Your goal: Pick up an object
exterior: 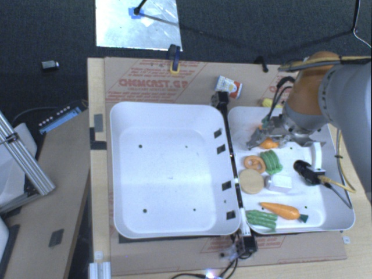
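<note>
Two white bins sit side by side on a sheet of printed cardboard [151, 81]. The left-hand bin [125, 118] shows four small dark dots on its floor, and four dark tabs run down the wall it shares with its neighbour. The loose things all lie in the right-hand bin [337, 217].

The arm [337, 95] comes in from the right. The gripper [261, 137] is low over the far part of the right-hand bin, and from here I cannot tell whether it is spread or closed. One small orange piece [269, 145] lies right at its tip, touching it or nearly so. I can't make out whether that piece is being gripped or just lying there.

Closer to me, I count one of each:
- One brown pretzel-shaped ring [253, 163] lies near the dividing wall.
- One green ribbed piece [271, 161] lies just beside the ring, on its right.
- One tan round disc [251, 182] lies just in front of the ring.
- One white block [281, 183] lies beside the disc.
- One carrot [282, 210] lies flat with its thick end toward the right.
- One green bean pod [261, 218] lies against the near-left corner, just beside the carrot's tip.

That makes seven things on the bin floor, two of them green. One yellow bit [267, 103] shows at the far rim, and I can't say whether it is inside the bin.

Off the bins, one small white and orange packet [229, 86] sits on the cardboard. One blue and yellow clamp [174, 60] grips the cardboard's far edge.
</note>
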